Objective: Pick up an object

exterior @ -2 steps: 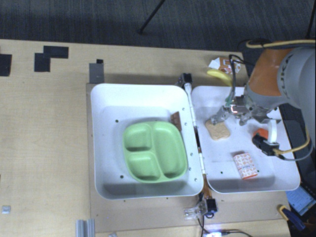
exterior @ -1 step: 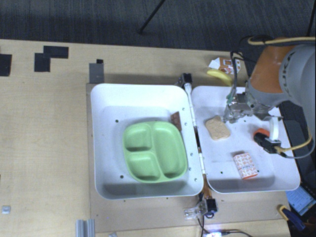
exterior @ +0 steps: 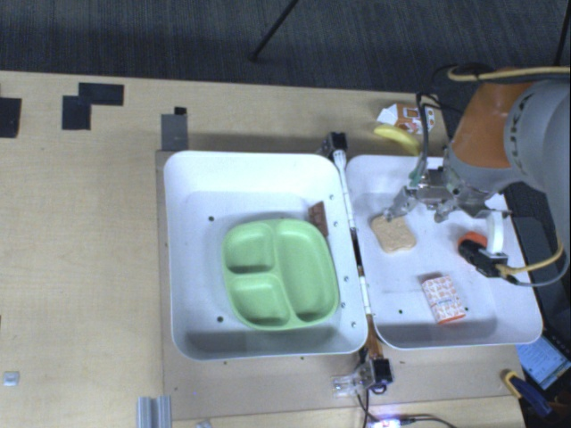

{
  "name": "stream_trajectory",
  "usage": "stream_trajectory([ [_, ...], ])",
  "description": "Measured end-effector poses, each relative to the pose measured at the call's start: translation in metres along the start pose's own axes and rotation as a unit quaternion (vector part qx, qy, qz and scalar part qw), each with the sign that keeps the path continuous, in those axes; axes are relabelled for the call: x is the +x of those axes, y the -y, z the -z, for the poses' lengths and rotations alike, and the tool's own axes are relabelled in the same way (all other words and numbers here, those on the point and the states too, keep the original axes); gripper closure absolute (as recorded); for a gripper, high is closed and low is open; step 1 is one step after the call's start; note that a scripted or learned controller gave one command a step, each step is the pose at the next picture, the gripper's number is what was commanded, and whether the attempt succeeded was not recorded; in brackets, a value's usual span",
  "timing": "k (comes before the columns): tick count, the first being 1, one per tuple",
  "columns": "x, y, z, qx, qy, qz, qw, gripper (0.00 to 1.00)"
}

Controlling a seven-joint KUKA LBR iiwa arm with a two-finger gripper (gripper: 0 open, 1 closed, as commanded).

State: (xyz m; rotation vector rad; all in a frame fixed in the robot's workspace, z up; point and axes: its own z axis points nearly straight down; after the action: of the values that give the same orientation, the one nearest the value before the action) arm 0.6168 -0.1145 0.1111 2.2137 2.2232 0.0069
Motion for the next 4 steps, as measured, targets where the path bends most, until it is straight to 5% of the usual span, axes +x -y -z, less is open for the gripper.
stream_trajectory([
  [1, 0.018, 0.062, -0.024, 0.000, 0.000, -0.001, 1.0000, 0.00],
  [2, 0.019, 0.060, -0.012, -0.003, 0.000, 0.000, 1.0000, 1.00],
  [3, -0.058, -0.028, -0.025, 0.001, 0.001, 0.000, 1.0000, 1.00],
  [4, -0.057, -0.028, -0.026, 0.001, 0.001, 0.000, 1.0000, 0.00],
])
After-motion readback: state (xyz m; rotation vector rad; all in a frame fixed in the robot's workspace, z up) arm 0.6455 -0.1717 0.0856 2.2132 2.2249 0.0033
